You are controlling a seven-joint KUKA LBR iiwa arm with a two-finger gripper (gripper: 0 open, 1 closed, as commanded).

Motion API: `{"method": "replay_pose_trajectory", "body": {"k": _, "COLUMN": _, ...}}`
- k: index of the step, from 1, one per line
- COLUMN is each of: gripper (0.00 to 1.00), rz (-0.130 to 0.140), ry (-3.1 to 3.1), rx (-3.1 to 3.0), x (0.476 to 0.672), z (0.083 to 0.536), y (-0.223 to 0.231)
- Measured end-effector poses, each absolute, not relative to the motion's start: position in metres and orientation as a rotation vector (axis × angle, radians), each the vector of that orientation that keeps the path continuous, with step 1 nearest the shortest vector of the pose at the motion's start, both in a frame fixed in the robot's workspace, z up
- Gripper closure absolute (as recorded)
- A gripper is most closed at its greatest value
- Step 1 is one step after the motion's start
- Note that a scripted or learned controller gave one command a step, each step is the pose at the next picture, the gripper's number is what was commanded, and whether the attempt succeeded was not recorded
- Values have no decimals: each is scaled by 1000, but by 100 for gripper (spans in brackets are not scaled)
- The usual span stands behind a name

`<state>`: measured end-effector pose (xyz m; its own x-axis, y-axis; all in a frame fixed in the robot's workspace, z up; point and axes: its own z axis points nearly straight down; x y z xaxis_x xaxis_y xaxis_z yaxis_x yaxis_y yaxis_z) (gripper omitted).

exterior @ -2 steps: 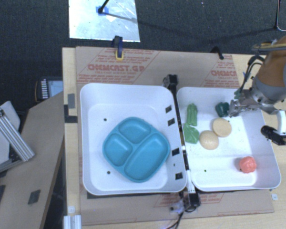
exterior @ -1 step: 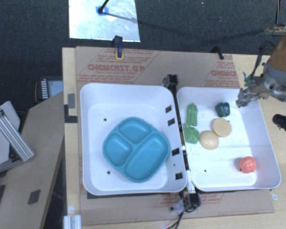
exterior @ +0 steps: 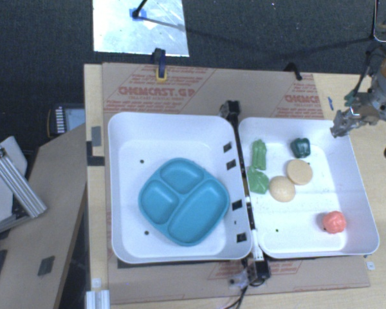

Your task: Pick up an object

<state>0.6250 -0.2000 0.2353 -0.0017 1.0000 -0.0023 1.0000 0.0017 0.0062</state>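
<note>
A: From the camera above, where is the gripper?

B: At the right edge, over the upper right corner of the right bin, apart from everything in it. Whether its fingers are spread or pressed together cannot be told; nothing shows between them.

A: And the objects?

B: All in the right bin. A long green piece and a rounder green piece lie by the left wall. A dark teal object sits near the top, two tan discs touch in the middle, and a red-orange object lies toward the lower right.

A: The left bin?

B: It holds a blue divided plate. Both bins rest on the desk.
</note>
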Motion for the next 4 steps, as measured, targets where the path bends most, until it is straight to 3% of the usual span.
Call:
{"method": "replay_pose_trajectory", "body": {"k": 1, "gripper": 100, "rz": 4, "ry": 2223, "rx": 2213, "x": 626, "z": 281, "y": -200}}
{"method": "replay_pose_trajectory", "body": {"k": 4, "gripper": 100, "rz": 2, "ry": 2231, "rx": 2212, "x": 599, "z": 236, "y": -45}}
